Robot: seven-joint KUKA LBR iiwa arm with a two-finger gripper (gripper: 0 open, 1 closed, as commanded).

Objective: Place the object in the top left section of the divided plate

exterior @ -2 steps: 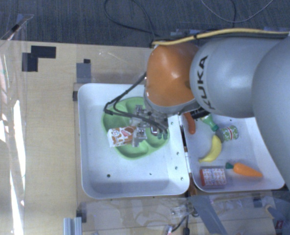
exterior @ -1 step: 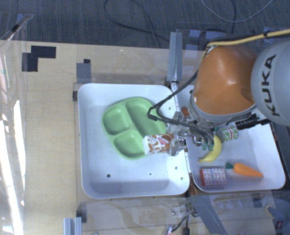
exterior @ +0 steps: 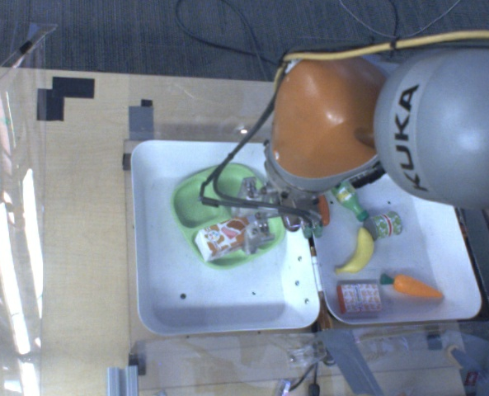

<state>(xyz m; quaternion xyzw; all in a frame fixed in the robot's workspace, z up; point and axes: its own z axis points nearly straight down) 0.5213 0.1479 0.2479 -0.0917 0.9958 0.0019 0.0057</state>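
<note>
Camera view: green divided plate (exterior: 196,200) in left bin (exterior: 170,295), snack box (exterior: 221,241) on it. Fingers (exterior: 260,221) over plate, state unclear. Right bin (exterior: 467,299), beside plate: banana (exterior: 358,252), carrot (exterior: 416,286), can (exterior: 387,223), red packet (exterior: 360,299).

Floor: dark grey carpet (exterior: 145,15) beyond my gripper.
Cables: 2 black loops (exterior: 219,23) on it.
Bench: pale wood (exterior: 71,287), left of me.
Light: glare on a clear panel (exterior: 13,180), far left.

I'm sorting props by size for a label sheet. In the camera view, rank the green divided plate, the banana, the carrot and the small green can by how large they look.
1. green divided plate, clearly largest, though partly covered by the arm.
2. banana and carrot: they look about alike, so I won't rank them.
3. small green can, smallest.
</note>
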